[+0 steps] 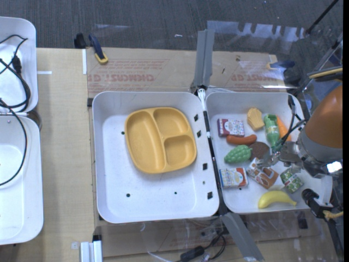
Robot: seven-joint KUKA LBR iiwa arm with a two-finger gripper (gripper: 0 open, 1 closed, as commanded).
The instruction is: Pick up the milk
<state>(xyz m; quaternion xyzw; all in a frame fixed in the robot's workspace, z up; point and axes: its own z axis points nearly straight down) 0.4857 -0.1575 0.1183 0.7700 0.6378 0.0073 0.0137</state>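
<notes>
Well, closest to the camera in the right bin (pixel 235 203) lies a yellow banana (pixel 277 199), near the front rim. Just behind it sit 3 small cartons in a row: a green carton (pixel 292 180) on the right, a brown carton (pixel 263 175) in the middle, and a near red and white carton (pixel 233 177) on the left, by the wall between the 2 bins.

The gripper (pixel 271 159) comes in from the right on the grey and orange arm (pixel 327 127). It hangs low over the brown carton, and no toy shows in its grip. It is too blurry to tell if it is squeezed closed or let go.

Beside the gripper on the left are green grapes (pixel 238 154) and a dark brown round toy (pixel 259 148). A red sausage (pixel 241 140) lies just behind the grapes.

Farther back sits a far red and white carton (pixel 231 127). The milk looks like 1 of the 2 red and white cartons, but the labels are too small to tell which. Both lie on the left side of the right bin, apart from the gripper.

At the back of that bin are a tan bread toy (pixel 254 118), a green bottle (pixel 271 129) and an orange carrot (pixel 281 126), side by side.

The left bin (pixel 109 190) holds a yellow plate (pixel 161 140) with 3 sections.
</notes>
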